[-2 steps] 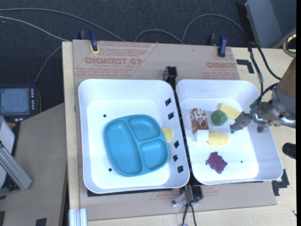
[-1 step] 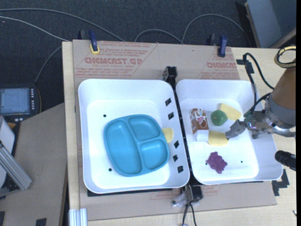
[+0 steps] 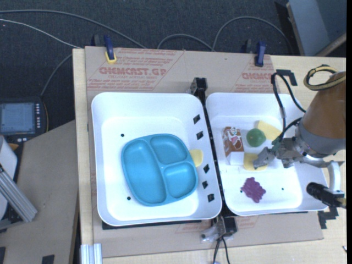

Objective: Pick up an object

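Bench [image 3: 137, 65]: you have a brown board with red print, clamped at the far edge, bearing two white bins side by side.
Left bin [image 3: 110, 109]: it holds a blue divided plate [image 3: 159, 168], which takes up most of its floor, and a small pale yellow piece [image 3: 196, 157] tucked just beside the plate's right rim.
Right bin [image 3: 236, 104]: this is where you find every likely pick, clustered in the middle and toward the arm's side.
Arm [image 3: 324, 117]: it comes in from the right, its orange band hanging over the bin's right wall, with cables looping above.
Gripper [image 3: 263, 159]: it sits low over the cluster, its tip touching or just above the yellow wedge; you cannot tell from this slant whether it is released or clenched, and nothing shows as held.
Snack packet [image 3: 233, 139]: red and white, lying flat at the left of the cluster.
Yellow block [image 3: 269, 130]: pale, behind the green ball.
Purple grapes [image 3: 253, 188]: a toy bunch lying apart, nearer the front wall.
Green ball [image 3: 255, 137]: round, touching the yellow block, just beside the packet.
Yellow wedge [image 3: 251, 161]: small, right at the gripper's tip, probably the target.
Risk, crowding: you may see the tip nudge the ball or packet, because the wedge lies so near them.
Risk, slip: the wedge is small and low, so you could close on air or squeeze it sideways out of reach.
Risk, rolling: the ball, if knocked, will likely run off across the bin floor.
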Robot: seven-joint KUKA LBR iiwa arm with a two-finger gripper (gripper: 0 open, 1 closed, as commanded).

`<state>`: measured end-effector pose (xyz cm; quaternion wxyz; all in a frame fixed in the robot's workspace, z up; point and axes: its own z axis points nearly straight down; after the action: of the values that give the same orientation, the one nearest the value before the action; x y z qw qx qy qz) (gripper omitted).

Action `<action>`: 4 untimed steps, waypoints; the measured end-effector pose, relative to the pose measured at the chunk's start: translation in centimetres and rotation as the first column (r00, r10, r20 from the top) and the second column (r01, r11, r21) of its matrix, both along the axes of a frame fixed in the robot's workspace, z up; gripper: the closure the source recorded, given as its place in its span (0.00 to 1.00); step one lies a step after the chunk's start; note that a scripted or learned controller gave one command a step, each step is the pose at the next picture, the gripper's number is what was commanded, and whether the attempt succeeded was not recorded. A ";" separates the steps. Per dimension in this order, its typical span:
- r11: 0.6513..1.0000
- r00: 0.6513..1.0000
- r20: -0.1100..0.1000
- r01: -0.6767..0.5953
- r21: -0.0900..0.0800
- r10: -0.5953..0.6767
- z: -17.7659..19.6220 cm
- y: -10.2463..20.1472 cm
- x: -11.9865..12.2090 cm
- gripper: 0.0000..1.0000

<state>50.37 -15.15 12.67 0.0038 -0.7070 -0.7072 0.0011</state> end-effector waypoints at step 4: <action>1.000 1.000 0.005 -0.007 0.000 0.007 11.1 6.5 1.8 1.00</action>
<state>52.18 -8.69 23.77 0.0020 -0.7045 -0.7097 -0.0009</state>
